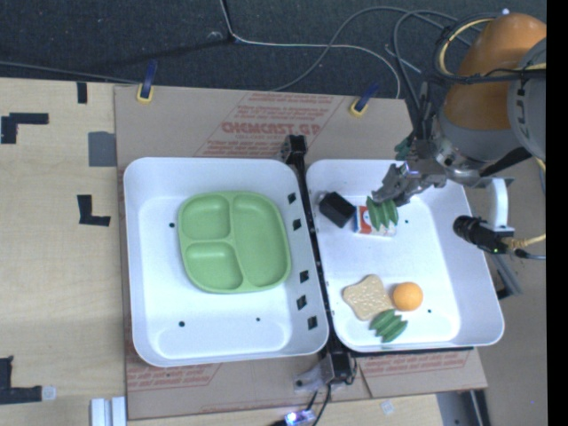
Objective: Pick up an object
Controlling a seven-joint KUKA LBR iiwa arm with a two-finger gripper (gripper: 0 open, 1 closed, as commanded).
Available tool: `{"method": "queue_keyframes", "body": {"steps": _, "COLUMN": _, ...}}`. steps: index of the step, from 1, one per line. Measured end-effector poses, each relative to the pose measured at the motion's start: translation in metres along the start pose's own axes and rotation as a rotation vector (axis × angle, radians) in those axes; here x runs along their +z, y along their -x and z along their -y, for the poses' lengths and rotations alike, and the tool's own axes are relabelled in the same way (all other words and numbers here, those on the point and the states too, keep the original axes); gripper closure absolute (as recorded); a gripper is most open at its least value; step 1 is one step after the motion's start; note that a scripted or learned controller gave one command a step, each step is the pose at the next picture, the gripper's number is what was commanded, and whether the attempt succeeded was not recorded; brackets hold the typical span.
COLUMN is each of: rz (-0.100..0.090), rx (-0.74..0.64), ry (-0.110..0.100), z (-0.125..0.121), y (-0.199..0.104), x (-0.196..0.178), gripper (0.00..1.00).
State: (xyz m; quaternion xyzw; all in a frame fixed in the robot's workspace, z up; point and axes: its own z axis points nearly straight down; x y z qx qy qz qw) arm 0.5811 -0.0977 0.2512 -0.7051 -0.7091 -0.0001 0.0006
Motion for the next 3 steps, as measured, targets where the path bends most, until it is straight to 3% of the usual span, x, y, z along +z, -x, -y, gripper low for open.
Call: {"method": "queue_keyframes", "body": {"steps": 3, "rz": 0.000, "rx": -0.002, "ry": -0.002, "z": 0.031, "y": -0.169, "x": -0.003, "gripper": 1.00}}
